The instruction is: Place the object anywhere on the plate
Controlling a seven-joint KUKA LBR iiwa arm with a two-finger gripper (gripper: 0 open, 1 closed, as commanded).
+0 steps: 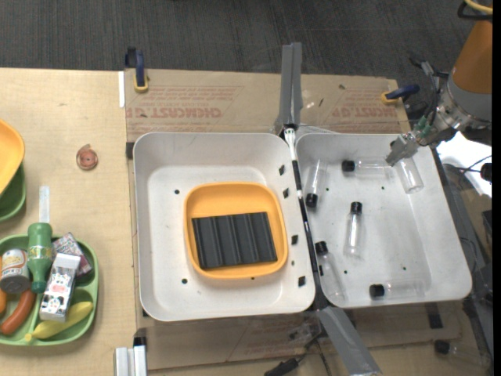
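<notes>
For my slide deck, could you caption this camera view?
Gripper poised over the right bin of clear vials; orange plate with dark ridged block in the left bin.

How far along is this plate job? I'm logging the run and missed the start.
Nothing looks done: the orange square plate in the left white bin carries only a dark ribbed rectangular block. In hand: the hand sits over the right white bin's far corner by a clear plastic vial; a grip isn't visible. Left: grasping a black-capped clear vial and carrying it over.
</notes>
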